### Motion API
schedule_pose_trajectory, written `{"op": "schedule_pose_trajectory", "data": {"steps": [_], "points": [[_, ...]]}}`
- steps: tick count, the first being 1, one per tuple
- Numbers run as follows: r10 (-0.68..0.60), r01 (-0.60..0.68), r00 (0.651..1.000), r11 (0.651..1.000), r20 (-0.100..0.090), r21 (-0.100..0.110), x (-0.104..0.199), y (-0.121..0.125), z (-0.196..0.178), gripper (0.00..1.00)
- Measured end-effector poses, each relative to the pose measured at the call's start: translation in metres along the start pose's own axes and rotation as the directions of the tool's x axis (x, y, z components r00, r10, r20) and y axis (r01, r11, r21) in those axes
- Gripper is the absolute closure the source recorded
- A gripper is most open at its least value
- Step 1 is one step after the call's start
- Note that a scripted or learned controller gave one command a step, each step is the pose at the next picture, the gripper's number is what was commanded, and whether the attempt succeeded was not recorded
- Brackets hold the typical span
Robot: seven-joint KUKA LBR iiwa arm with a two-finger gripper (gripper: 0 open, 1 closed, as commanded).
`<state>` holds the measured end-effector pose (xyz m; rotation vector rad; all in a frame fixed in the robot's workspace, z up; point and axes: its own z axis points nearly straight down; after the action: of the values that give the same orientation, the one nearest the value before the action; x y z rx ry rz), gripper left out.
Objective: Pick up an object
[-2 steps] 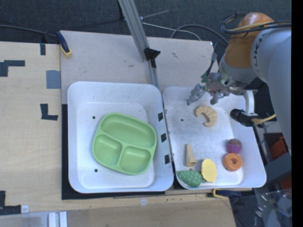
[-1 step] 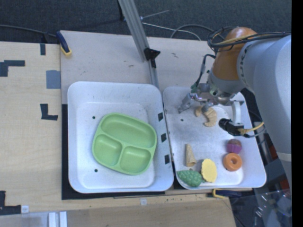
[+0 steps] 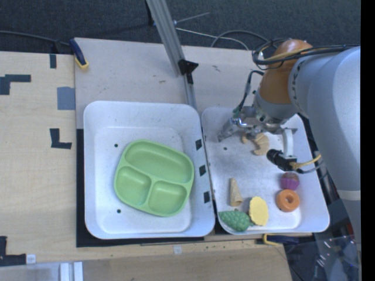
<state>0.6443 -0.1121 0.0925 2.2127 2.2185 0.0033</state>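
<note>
Over the right bin (image 3: 310, 215), jaws (image 3: 258, 134) straddle a tan piece (image 3: 260, 143).

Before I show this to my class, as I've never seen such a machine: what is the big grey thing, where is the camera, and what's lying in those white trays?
One camera looks down at a slant on a bench. The grey arm with an orange band is a robot reaching in from the right; its hand hangs over the right bin, and I can't tell whether it grips anything. The left bin holds a green divided plate. The right bin holds toy foods: a tan piece near the hand, a cone, a green leafy piece, a yellow piece, an orange ring and a purple piece.
</note>
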Motion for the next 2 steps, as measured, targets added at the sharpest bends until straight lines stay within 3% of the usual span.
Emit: {"op": "schedule_pose_trajectory", "data": {"steps": [1, 2], "points": [[-0.002, 0.002, 1.000, 1.000, -0.001, -0.001, 0.001, 0.001, -0.011, 1.00], [0.001, -0.001, 1.000, 1.000, -0.004, 0.005, 0.001, -0.003, -0.055, 1.00]]}}
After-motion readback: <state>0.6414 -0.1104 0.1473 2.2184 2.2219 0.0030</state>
